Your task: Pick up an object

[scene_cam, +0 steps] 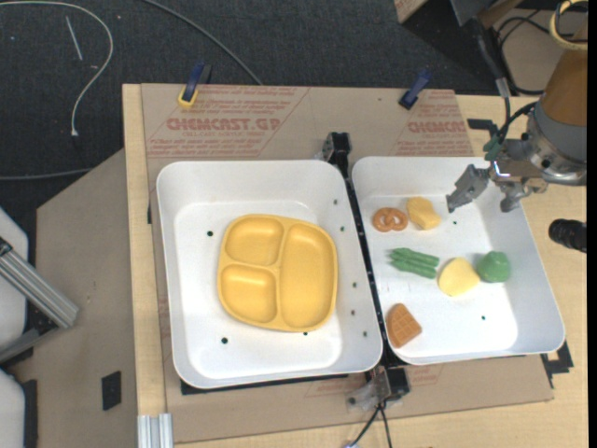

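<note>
My claw (pixel 487 189) hangs spread wide and empty over the right bin's (pixel 536 320) far side. The yellow block (pixel 423 214) lies nearest, just left and nearer the camera, beside the pretzel (pixel 390 219).

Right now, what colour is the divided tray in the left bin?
Yellow. The divided tray shows clearly in the camera view.

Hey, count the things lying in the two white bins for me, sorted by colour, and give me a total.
Yellow: 3, the divided plate, a cheese-like wedge, a lemon-like piece
Green: 2, a long bean-like piece, a round piece
Orange-brown: 2, a pretzel, a waffle-like piece
Total: 7
</note>
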`<action>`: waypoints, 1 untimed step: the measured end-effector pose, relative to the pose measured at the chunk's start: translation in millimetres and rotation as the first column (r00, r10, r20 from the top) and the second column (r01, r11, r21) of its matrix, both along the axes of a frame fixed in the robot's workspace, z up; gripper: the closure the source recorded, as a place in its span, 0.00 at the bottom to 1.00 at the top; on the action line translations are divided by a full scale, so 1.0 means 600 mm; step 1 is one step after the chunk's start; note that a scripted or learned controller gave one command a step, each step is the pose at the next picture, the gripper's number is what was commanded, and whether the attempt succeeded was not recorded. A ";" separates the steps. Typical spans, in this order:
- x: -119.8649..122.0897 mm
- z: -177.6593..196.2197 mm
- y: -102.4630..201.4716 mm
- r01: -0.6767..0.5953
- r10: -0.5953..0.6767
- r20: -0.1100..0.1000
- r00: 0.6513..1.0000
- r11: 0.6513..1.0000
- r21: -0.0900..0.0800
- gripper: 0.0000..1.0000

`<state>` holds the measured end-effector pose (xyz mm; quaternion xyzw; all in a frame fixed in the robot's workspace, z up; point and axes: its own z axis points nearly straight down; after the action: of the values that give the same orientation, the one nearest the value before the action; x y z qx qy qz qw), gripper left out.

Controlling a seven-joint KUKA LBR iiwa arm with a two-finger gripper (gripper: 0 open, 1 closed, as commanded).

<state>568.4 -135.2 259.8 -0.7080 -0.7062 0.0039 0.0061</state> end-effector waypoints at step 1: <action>0.004 0.011 0.001 -0.003 0.003 0.013 1.000 1.000 -0.002 0.00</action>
<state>570.5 -134.9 266.5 -0.7069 -0.7073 0.0001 0.0008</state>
